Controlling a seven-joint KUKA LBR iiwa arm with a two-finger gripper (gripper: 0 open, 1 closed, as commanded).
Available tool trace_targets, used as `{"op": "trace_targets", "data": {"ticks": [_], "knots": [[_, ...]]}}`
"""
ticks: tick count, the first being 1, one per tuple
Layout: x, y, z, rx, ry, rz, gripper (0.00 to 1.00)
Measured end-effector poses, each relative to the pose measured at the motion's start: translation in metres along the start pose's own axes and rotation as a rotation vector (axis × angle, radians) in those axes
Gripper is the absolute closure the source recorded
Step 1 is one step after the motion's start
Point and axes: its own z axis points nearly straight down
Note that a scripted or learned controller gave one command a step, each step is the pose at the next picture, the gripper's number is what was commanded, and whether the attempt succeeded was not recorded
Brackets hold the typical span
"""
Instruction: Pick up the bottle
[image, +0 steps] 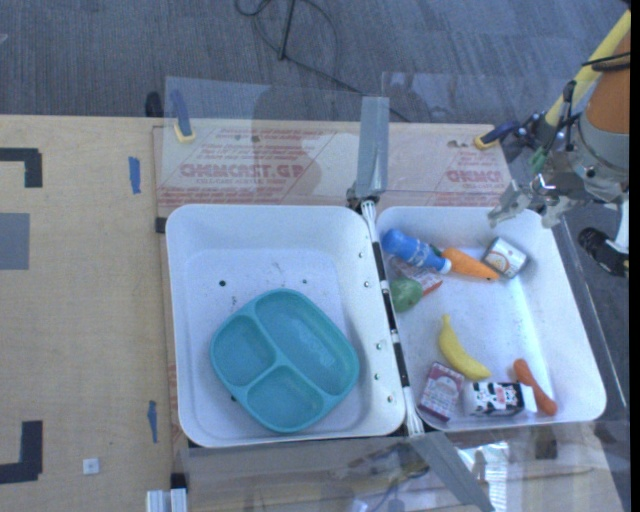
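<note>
At the left of the frame the left bin (190, 240) holds a teal divided plate (285, 358) and nothing the task needs, so it can be ignored.

Just right of the divider, in the upper left corner of the right bin (570, 300), lies the bottle (412, 251): blue cap toward the upper left, clear body slanting down to the right. It lies flat, with a green round thing (405, 293) just below it and a carrot (470, 264) touching or nearly touching its lower right end. A small can (506, 257) sits further right; a banana (460, 350), a pink packet (440, 391), a small carton (497, 398) and a second carrot (535, 386) lie toward the bottom of that bin.

At the upper right of the frame the gripper (528, 203) hovers over the bin's top rim, well apart from the bottle. Nothing shows between its fingers; whether they are spread or closed I cannot tell.

The step in hand looks like the approach. To do it well, the arm should travel leftward and down until centred over the bottle's body, not its cap, then turn so the fingers close across the short width. The descent wants care: the divider wall is close on the left and the carrot crowds the right, so a grip near the middle leaves most room.
</note>
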Motion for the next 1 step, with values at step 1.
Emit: {"op": "trace_targets", "data": {"ticks": [1], "knots": [[-0.0439,0.0218,-0.1107,-0.004,-0.002,0.105,0.0]]}}
